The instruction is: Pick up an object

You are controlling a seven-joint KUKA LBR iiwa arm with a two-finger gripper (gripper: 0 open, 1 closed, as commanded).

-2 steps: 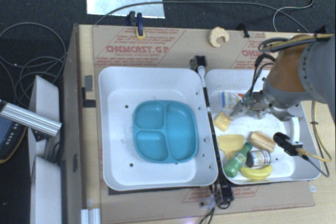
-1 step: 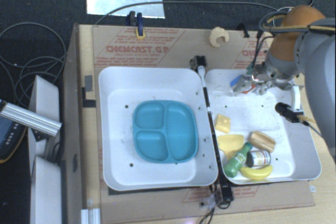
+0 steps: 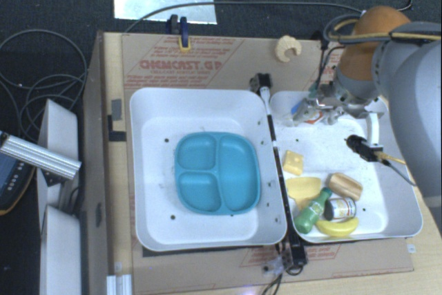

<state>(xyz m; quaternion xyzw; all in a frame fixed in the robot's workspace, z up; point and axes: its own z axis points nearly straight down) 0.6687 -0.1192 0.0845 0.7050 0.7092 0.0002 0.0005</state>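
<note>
Your gripper [image 3: 319,110] sits low over the far end of the right bin [image 3: 407,214], close to the divider between the two bins. From this angle you cannot tell whether the jaws are spread or closed; the metal tip is small and blurred against the white floor, with a bit of blue at its left side that is too small to identify. Nothing can be seen between the jaws.

The things you could pick lie together at the near end of that same bin, well apart from the gripper. Nearest to it is a pale yellow cheese wedge [image 3: 293,163], just beside the divider. Below that lies a larger pale yellow piece [image 3: 302,188]. To its right rests a tan bread roll [image 3: 344,185]. A green bottle [image 3: 313,212] lies tilted, its cap pointing up and to the right, touching a small can [image 3: 341,208]. A yellow banana [image 3: 337,227] curves along the near wall, just under the bottle and can.

The left bin [image 3: 155,114] holds a blue divided plate [image 3: 217,172], lying flat near its middle.

On the cardboard-covered bench [image 3: 207,62] beyond the bins, a small cream curled object [image 3: 289,48] lies on its own.
</note>
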